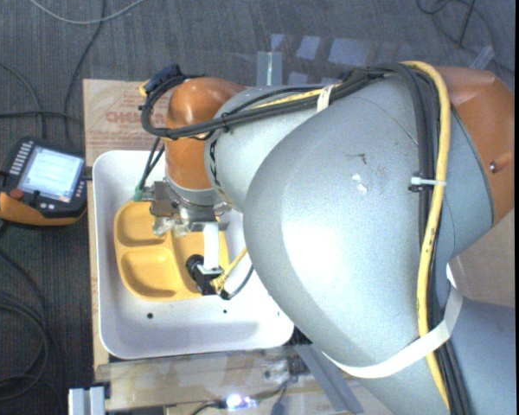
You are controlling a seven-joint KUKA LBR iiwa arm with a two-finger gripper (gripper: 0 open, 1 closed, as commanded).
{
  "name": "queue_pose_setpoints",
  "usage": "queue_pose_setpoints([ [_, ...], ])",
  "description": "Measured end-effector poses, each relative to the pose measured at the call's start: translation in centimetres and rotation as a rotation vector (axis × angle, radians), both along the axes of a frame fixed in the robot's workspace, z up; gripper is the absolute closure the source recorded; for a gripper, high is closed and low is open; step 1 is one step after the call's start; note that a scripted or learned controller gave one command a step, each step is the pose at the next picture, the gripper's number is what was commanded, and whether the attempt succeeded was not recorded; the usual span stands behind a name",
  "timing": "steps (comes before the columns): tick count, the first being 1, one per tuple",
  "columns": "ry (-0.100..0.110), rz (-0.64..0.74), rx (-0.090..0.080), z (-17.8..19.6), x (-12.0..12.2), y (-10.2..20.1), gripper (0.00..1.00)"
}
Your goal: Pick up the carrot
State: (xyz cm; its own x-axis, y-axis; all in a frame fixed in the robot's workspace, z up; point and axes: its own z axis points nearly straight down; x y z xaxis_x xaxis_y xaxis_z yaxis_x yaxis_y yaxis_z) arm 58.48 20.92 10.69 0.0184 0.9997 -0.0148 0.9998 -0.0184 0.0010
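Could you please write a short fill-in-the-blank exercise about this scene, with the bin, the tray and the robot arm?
1. The divided tray in the white bin is ____ in colour.
2. The gripper hangs directly above the ____.
3. In the camera view, the controller with a lit screen lies to the ____ of the bin.
4. The band above the wrist is ____.

Missing words: yellow; tray; left; orange.

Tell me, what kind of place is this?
Probably a robotics lab: a big grey robot arm reaches over a white bin on a plywood bench, a handheld control screen lies on the carpet, and loose cables trail nearby.
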Motion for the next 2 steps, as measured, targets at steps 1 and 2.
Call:
queue_pose_setpoints([
  [1, -0.002, -0.511, 0.007, 7.0, -0.3, 2.1, 1.00],
  [2, -0.011, -0.411, 0.022, 0.1, -2.0, 0.1, 1.00],
])
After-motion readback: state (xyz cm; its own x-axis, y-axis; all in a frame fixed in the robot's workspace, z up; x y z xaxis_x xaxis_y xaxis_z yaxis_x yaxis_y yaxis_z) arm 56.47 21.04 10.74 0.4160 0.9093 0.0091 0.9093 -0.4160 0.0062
